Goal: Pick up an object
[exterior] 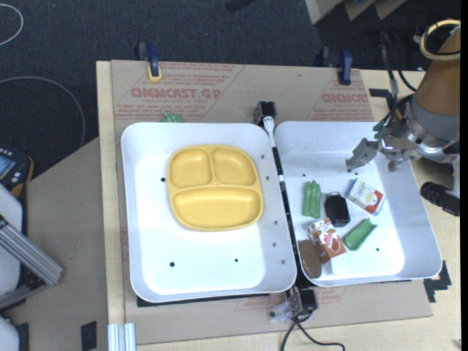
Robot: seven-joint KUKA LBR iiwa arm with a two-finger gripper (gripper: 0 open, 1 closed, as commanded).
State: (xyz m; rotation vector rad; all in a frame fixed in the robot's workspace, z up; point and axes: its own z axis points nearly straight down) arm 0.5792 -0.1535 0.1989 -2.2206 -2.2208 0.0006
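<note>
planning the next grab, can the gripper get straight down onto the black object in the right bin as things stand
Probably yes. The black object lies uncovered, with narrow gaps to the green piece and the white packet beside it. The gripper hangs over the same bin; the tight neighbours could crowd it.

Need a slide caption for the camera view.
Gripper open above right bin of small items; yellow tray in left bin.
</note>
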